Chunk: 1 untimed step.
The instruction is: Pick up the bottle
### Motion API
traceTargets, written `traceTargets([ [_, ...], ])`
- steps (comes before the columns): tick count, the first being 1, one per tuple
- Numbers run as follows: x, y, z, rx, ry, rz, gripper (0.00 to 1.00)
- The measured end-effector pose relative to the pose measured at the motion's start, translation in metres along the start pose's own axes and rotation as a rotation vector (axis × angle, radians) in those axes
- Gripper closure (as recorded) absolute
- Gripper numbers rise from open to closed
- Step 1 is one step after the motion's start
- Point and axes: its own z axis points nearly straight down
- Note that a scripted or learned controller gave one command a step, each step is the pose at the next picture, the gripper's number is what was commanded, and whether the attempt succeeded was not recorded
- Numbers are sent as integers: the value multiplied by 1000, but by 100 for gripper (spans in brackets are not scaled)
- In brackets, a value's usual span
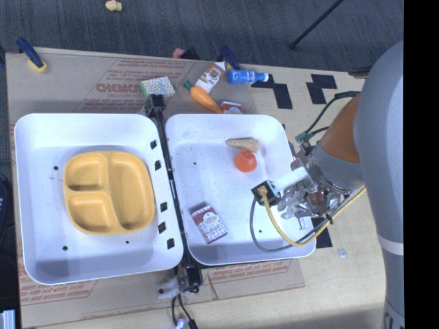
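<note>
One gripper over right bin edge, jaw gap unclear.

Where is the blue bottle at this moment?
The blue bottle lies on the bench behind the right bin, outside it, beside the carrot.

yellow tray, red carton, carrot

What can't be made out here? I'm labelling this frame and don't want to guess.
- Claw, camera view: its tip is lost in wrist hardware and the yellow cable, so open or shut is unclear.
- Small carton in the right bin: print too small to read.
- Blue bottle beyond the bins: label too small.
- Arm: cut off at the right edge.
</note>
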Motion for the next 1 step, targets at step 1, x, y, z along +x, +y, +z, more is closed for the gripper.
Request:
traceTargets([
  [1, 0, 1, 5, 2, -2, -3, 100],
])
